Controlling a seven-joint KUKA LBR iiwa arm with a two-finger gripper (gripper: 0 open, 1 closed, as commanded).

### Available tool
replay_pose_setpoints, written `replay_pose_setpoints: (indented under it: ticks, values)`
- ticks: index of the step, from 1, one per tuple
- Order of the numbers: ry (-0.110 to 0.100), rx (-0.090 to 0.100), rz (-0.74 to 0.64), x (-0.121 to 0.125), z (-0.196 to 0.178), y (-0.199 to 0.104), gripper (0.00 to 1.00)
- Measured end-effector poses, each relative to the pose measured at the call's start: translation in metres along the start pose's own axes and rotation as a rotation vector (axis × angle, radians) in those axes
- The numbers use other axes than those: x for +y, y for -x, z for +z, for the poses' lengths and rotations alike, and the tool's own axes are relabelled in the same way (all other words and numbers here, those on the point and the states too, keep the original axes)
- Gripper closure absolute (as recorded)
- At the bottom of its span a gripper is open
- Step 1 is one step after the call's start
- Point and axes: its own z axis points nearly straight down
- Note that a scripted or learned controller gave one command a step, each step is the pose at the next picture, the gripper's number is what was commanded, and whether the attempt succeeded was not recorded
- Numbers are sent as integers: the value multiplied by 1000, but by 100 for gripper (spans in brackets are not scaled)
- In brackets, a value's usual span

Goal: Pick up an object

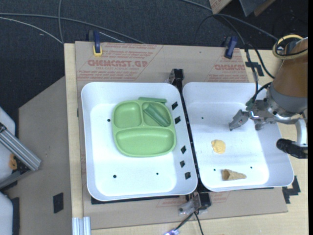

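The pincer hangs over the right bin, towards its far right part, with its two grey fingers spread wide and nothing between them. Near of it, on the bin floor, lies a small round yellow piece, apart from the fingers. Nearer still, close to the bin's near rim, lies a tan wedge. The left bin holds a green divided plate, with a darker green object lying in its far right compartment. Both bins rest on the bench.
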Motion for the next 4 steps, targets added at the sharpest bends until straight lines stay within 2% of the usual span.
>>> replay_pose_setpoints:
  ticks: [1, 2, 3, 4]
  values:
    - [0, 0, -1, -7, 55, -1, 0]
    - [3, -1, -1, -7, 66, -2, 0]
    - [7, -1, 0, -7, 54, -2, 100]
    - [14, -4, -3, 2, -4, -8, 100]
